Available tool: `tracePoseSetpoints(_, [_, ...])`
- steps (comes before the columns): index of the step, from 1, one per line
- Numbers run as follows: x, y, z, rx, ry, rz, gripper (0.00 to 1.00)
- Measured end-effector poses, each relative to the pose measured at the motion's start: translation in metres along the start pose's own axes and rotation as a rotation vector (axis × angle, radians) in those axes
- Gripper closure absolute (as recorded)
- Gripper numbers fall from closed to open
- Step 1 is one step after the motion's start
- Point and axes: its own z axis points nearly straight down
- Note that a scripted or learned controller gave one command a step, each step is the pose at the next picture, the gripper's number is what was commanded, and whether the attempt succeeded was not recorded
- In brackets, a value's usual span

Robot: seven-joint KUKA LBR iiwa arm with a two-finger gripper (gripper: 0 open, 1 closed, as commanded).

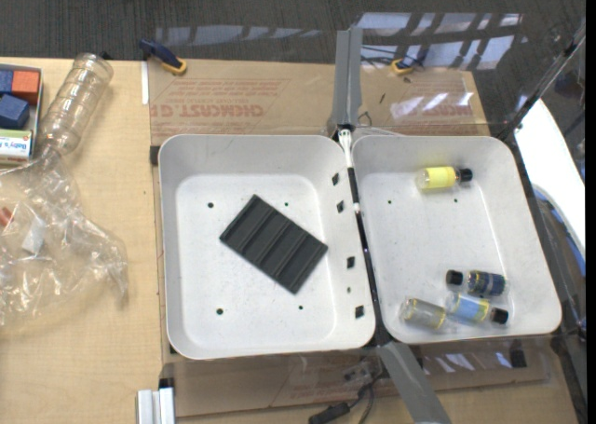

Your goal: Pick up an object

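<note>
Over in the right bin (521, 226), the yellow bottle (440, 177) lies alone on its side, long axis left-right, cap toward my reach-in side; I cannot tell my pincer's state, and I reckon that bottle sits nearer than the ribbed black panel (273, 243) in the left bin (186, 226)

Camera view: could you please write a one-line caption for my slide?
Two white bins: the left bin holds a dark ribbed pad, the right bin a yellow bottle and three small bottles.
</note>
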Motion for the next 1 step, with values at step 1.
tracePoseSetpoints(1, [0.0301,-0.0433,-0.0007,0.0,0.001,0.448,0.0])
